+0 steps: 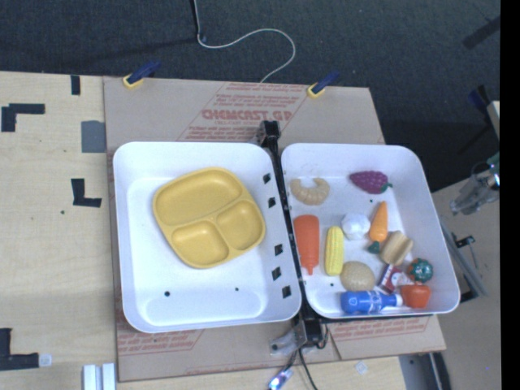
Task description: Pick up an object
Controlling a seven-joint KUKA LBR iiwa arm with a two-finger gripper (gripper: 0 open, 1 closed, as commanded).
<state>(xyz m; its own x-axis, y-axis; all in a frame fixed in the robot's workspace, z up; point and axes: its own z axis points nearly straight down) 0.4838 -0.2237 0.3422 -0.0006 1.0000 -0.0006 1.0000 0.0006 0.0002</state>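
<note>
A: What's hard to read?
B: The gripper [485, 187] at the right edge is blurred and cut off; I cannot tell its state.
A: And the rest?
B: Left bin [138, 218] holds a glossy yellow divided plate [210, 216]; right bin [426, 218] holds small plastic food: a long orange carrot [306, 243], ridged corn [334, 250], a blue bottle [367, 301], knobbly purple grapes [369, 181].

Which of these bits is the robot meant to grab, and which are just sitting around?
For the job, in the right bin:
purple grapes, croissant, orange sausage, corn cob, carrot, potato, blue bottle.

Just lying about:
yellow divided plate, left bin, white cable, cardboard sheet.
</note>
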